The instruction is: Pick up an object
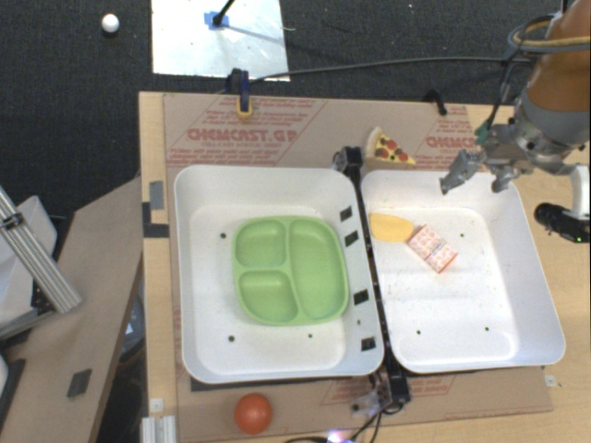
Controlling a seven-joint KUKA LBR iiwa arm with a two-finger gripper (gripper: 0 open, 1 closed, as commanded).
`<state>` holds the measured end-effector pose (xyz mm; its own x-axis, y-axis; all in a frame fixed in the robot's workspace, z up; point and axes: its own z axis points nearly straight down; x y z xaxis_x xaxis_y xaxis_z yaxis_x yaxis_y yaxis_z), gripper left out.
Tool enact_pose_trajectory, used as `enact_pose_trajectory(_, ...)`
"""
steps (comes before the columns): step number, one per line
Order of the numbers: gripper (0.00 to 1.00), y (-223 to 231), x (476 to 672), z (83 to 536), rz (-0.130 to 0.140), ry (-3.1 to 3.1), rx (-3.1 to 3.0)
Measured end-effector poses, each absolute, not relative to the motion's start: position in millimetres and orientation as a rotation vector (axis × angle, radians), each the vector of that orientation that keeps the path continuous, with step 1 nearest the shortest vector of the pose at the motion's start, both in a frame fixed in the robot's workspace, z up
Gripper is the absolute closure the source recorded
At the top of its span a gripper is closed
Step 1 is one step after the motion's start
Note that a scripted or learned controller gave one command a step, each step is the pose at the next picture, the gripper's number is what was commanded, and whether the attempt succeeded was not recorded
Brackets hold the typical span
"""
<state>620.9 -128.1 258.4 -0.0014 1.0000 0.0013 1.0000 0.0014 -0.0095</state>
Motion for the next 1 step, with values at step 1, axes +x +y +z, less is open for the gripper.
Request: enact_pose_trajectory(1,0.00,-127.8,623.0,265.2,-0.002,-2.226,-2.219)
